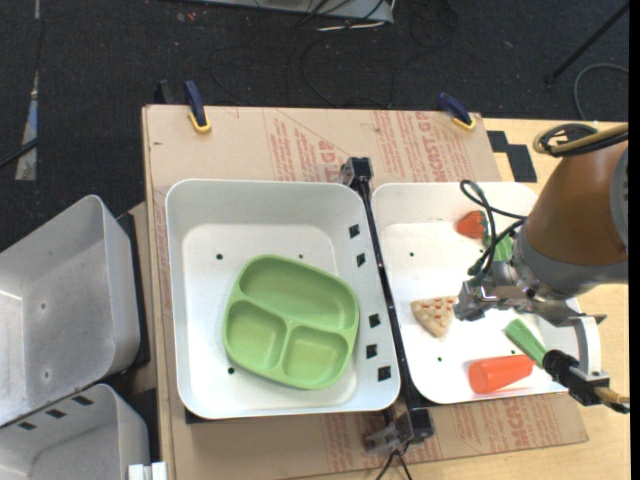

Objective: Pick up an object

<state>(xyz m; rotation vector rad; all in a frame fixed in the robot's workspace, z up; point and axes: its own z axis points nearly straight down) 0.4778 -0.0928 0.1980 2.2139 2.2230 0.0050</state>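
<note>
Camera view has the claw [470, 303] down low in the right bin [420, 208], right up against a pizza slice toy [435, 315], but honestly can't tell if it's open or gripping anything. An orange carrot-ish piece [502, 372] lies near the bin's front edge, a green stick [526, 339] beside it, a red bit [471, 224] further back. Left bin [200, 208] holds a green divided plate [291, 321].
</note>
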